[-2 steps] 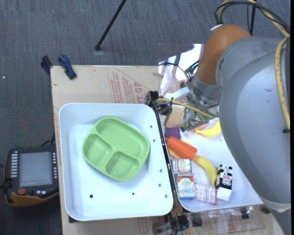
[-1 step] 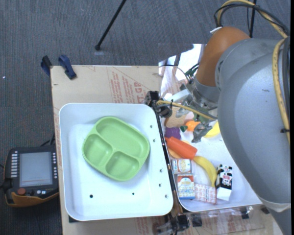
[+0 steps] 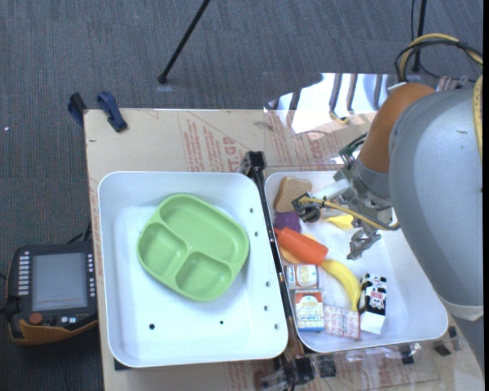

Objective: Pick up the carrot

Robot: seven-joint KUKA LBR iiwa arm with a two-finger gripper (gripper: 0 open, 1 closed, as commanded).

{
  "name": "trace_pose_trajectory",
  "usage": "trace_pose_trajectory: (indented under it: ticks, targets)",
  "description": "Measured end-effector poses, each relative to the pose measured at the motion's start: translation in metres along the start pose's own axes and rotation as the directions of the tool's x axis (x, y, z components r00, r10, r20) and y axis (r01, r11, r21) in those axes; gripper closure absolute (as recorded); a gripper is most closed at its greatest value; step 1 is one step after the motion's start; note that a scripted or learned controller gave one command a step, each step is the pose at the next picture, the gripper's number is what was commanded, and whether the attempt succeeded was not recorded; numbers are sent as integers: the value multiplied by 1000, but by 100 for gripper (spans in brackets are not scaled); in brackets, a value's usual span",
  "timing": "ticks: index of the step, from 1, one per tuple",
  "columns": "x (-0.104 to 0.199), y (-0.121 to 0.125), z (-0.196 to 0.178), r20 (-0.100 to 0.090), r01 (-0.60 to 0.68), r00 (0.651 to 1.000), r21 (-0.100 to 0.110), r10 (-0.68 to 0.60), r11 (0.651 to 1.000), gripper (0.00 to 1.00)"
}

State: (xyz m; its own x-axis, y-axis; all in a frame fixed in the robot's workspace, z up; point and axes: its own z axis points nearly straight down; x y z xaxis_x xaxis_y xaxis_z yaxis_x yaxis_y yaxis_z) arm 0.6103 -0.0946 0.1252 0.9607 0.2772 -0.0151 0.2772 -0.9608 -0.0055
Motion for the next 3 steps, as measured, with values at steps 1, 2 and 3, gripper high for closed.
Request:
trace_pose_trajectory:
  ticks: [1, 2, 3]
  targets:
    - [-45, -18, 32, -27, 69, 997, -15, -69, 998, 0]
    - [22, 10, 39, -1, -46, 999, -1, 46, 999, 0]
    - [23, 7, 34, 3, -38, 999, 3, 38, 999, 100]
